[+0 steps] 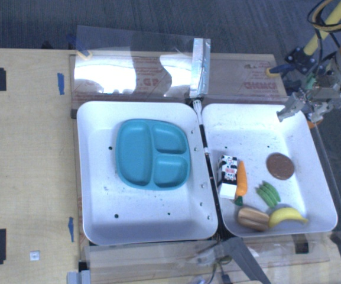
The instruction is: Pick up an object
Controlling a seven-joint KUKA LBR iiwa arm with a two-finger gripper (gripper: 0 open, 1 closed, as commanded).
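Gripper (306,105) poised over the right bin's (321,176) far corner, finger state apparently indiscernible, clear of the carrot (242,179) and banana (287,216) awaiting selection

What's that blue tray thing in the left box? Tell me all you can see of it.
The blue tray is a teal, smooth, plastic-looking plate with rounded corners and three compartments: a big one on the left, two smaller ones stacked on the right. It lies flat on the floor of the left bin, slightly tilted in outline, with nothing in it.
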